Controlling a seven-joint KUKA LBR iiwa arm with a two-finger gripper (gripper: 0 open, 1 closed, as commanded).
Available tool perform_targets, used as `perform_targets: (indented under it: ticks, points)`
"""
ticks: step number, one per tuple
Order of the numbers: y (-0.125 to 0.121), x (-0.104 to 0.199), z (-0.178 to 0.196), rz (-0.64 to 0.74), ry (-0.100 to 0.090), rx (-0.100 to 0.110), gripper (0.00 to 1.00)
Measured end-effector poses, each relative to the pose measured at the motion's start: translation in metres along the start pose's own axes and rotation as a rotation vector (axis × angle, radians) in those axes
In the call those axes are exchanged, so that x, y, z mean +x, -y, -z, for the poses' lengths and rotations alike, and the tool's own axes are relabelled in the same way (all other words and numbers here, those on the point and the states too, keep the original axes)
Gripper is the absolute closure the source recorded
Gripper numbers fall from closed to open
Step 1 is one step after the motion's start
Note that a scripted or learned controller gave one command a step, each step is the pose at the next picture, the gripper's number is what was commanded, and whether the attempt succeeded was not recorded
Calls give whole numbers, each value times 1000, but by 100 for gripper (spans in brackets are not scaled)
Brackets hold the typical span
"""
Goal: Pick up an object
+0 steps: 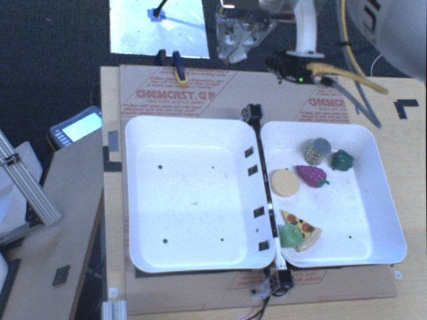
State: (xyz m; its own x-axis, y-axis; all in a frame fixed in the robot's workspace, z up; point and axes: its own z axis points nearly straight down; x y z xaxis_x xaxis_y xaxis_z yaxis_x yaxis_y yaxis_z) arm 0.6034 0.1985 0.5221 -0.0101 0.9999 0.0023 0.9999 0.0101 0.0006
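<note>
Gripper [233, 49] is being held high behind the bins; opening cannot be judged. Toys are lying well below-right of it in the right bin [373, 179]. Clustered can [317, 151], grapes [311, 175] risk a glancing miss.

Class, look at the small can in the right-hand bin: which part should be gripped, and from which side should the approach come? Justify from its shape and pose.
Grip the small can across its round body, coming down from above. It appears to stand upright with its grey top facing up, so its curved sides offer two opposite faces. The purple grapes lie close below it and the green pepper to its right, so closing along the free diagonal looks safest.
</note>
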Motion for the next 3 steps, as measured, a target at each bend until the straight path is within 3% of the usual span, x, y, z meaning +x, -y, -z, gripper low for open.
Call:
perform_targets:
  ticks: [1, 2, 3]
  points:
    - [0, -4, 1, -6, 1, -1, 0]
    - [-1, -4, 13, -3, 1, -4, 100]
    - [-1, -4, 12, -2, 1, -3, 0]
